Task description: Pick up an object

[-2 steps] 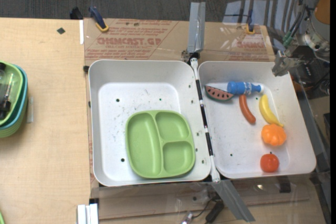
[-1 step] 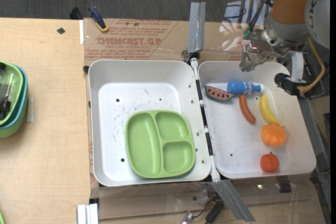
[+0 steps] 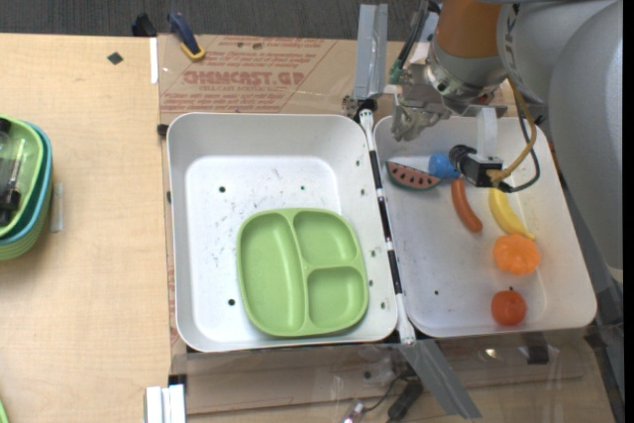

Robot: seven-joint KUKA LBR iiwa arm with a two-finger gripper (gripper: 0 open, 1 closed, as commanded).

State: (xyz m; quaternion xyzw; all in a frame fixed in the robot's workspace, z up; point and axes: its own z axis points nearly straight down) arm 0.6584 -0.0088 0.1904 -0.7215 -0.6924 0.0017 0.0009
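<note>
My gripper (image 3: 412, 126) hangs over the back left corner of the right bin (image 3: 436, 297). It is open, with nothing between its fingers. Just in front of it lies a watermelon slice (image 3: 410, 176), and a small blue object (image 3: 443, 163) sits beside the slice. A red sausage (image 3: 467, 206), a banana (image 3: 507, 212), an orange (image 3: 516, 254) and a small red fruit (image 3: 508, 306) lie further toward the front right of that bin.
The left bin (image 3: 203, 213) holds a green divided plate (image 3: 302, 270). A cardboard sheet (image 3: 248, 74) lies behind the bins. Stacked green containers (image 3: 20, 188) stand at the bench's left edge. The grey arm (image 3: 575, 64) covers the back right.
</note>
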